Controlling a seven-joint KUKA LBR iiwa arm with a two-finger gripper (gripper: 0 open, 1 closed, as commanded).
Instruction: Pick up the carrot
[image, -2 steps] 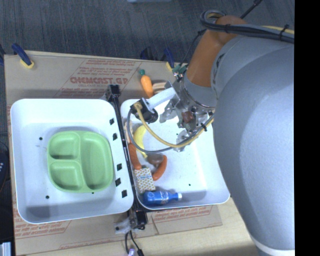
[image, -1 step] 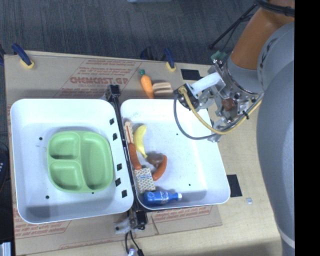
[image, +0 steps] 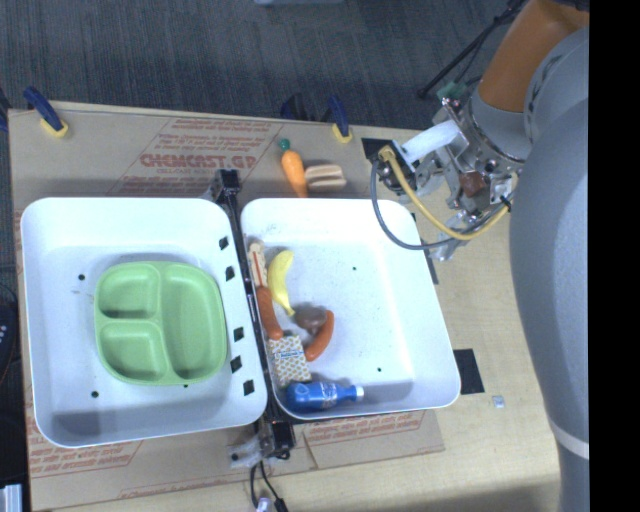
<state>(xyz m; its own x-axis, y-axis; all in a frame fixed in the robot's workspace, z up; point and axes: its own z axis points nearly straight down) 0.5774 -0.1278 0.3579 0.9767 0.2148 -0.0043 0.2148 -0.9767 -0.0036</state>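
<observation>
The grey arm's gripper (image: 470, 190) hangs over the right white bin's (image: 400, 300) far right corner; I cannot tell its state; the green sectioned plate (image: 160, 322) fills the left white bin (image: 50, 300); the small orange carrot (image: 293, 170) lies on the cardboard behind the right bin, beside a hot-dog bun (image: 325, 178).

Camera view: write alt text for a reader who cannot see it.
A carrot lies on the bench behind two white bins, beside a hot dog toy. The gripper hangs right of it, over the right bin's far corner.
</observation>
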